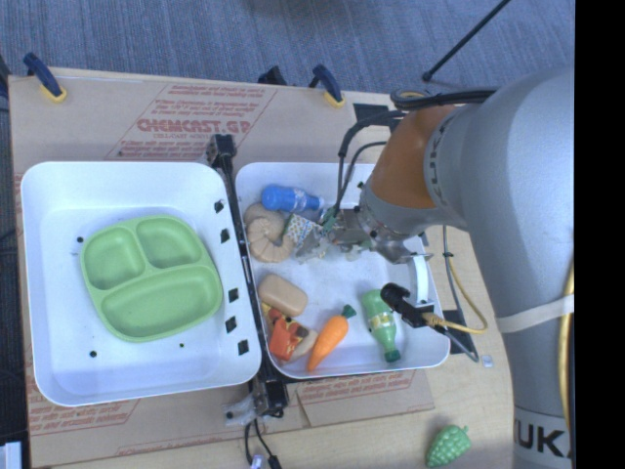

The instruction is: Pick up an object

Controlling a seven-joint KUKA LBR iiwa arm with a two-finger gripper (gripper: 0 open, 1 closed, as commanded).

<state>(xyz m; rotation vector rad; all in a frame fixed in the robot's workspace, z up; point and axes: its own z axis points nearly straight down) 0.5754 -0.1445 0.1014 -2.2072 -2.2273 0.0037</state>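
The grey arm (508,223) filled the 3 o'clock side of the scene, its orange band (410,164) bent down over the right bin (430,355). The gripper (327,234) sat low at the 12 o'clock end of that bin, buried among clutter and cables, and whether it was spread or closed could not be told; nothing could be seen clearly held in it.

The left bin (49,262) held a green divided plate (151,277), lying flat a little toward 6 o'clock of the bin's middle.

In the right bin, a blue bottle (288,199) lay at 12 o'clock, near the far wall. Just at 7 o'clock of it sat a tan, pastry-like piece (267,237), with a small patterned item (299,231) beside it, touching or nearly touching the gripper's tip. A beige bread-shaped toy (283,295) lay toward 8 o'clock, with a red-orange toy (284,338) just below it. An orange carrot (329,340) lay tilted at 6 o'clock, and a green bottle (381,324) lay at 5 o'clock, next to a black part of the arm's fittings.

Outside the bins, on the bench at 5 o'clock, rested a small green bunch of grapes (447,446).
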